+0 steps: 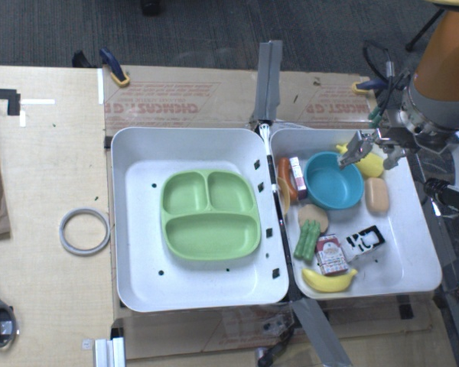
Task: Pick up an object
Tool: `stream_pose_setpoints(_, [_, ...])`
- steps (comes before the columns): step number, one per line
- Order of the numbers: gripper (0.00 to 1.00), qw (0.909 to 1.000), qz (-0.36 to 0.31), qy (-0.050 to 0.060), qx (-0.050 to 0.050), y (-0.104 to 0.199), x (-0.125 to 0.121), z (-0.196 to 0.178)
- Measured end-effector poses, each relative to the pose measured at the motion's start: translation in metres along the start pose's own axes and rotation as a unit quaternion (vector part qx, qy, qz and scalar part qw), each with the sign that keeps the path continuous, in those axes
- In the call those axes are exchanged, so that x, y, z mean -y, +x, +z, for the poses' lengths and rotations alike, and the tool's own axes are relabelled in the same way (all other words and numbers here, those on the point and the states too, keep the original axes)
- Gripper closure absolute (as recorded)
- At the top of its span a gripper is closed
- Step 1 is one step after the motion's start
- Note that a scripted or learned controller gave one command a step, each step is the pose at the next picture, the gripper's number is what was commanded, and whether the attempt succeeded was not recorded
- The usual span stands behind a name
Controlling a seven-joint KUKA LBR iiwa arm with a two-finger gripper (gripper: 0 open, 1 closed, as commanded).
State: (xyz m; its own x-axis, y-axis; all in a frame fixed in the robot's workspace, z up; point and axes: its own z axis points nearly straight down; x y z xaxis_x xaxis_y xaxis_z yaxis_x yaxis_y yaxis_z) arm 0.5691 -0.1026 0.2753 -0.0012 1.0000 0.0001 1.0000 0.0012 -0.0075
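1. Nearest in the right bin (413, 277) lies a banana (329, 280), touching a small red packet (331, 255).
2. Behind them a blue bowl (334, 180) stands in that bin.
3. The left bin (130, 205) holds a green divided plate (210, 214).
4. At the far right edge of the bowl, the end effector (373, 150) hangs with fingers spread, pinching nothing, just beside a yellow object (372, 165).

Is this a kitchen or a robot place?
Probably a robot lab, not a kitchen. A robot arm reaches over two white bins on a bench. One holds toy food, like a banana, and clamps pin down cardboard.
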Motion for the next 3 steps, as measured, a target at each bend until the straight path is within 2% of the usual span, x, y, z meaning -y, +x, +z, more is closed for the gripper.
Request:
stream_pose_setpoints(1, [0.0,1.0,-0.007,0.0,0.0,0.0,-0.031,0.14])
stream_pose_setpoints(2, [0.0,0.9992,0.039,-0.006,0.001,-0.006,-0.067,0.181])
stream_pose_setpoints(3, [0.0,0.9997,0.024,-0.004,0.003,0.003,-0.042,0.183])
